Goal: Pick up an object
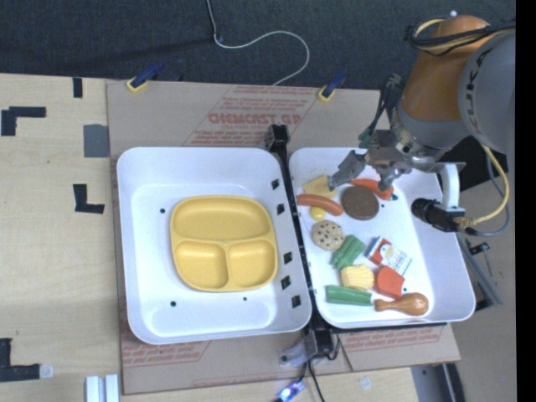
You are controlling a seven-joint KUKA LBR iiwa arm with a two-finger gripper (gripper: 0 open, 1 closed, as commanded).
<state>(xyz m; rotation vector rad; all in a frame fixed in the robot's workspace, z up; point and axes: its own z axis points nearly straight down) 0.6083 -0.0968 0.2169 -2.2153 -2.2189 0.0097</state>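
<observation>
The gripper (365, 177) was seen spread open, grasping nothing, poised over the far end of the right bin (456, 287). A brown disc (361, 203) lay just below it, beside a toy sausage (320, 203). A yellow divided tray (224, 242) was set in the left bin (138, 224).

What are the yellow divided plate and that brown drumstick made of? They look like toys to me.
The yellow plate looks like moulded plastic: one even colour, smooth matte surface, rounded compartment ridges. The drumstick also looks like plastic, toy food: uniform orange-brown, slightly glossy, with no real texture. The white bins holding them appear to be smooth plastic too, though the view cannot confirm it.
</observation>
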